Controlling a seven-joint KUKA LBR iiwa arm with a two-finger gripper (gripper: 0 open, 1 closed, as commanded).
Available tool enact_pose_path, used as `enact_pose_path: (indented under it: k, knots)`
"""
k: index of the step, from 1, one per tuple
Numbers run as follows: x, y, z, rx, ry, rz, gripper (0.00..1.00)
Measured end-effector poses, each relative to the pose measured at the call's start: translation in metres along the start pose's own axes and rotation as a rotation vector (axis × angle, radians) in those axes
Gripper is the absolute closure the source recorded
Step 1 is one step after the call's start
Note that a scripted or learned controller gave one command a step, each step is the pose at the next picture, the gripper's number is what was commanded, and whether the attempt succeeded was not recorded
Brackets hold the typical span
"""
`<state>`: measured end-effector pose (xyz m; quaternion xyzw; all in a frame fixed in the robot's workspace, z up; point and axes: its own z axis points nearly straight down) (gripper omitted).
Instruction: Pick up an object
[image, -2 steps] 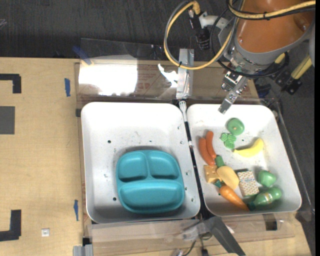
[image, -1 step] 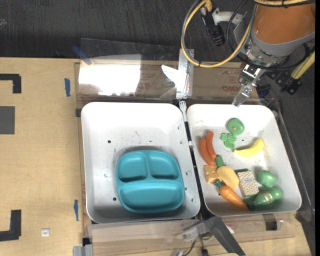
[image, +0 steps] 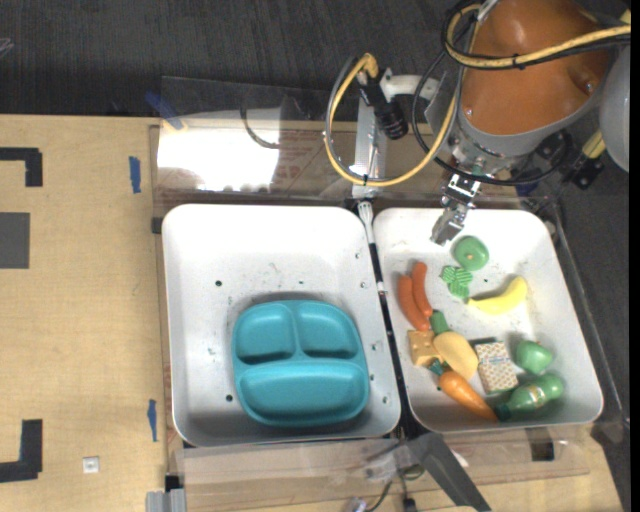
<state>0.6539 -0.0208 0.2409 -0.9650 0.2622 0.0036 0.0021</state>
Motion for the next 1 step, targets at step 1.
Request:
enact_pose_path:
  k: [1]
  knots:
    - [0.0346, 0.0325, -0.097, 0.003, 0.017, -0.049, 1.0]
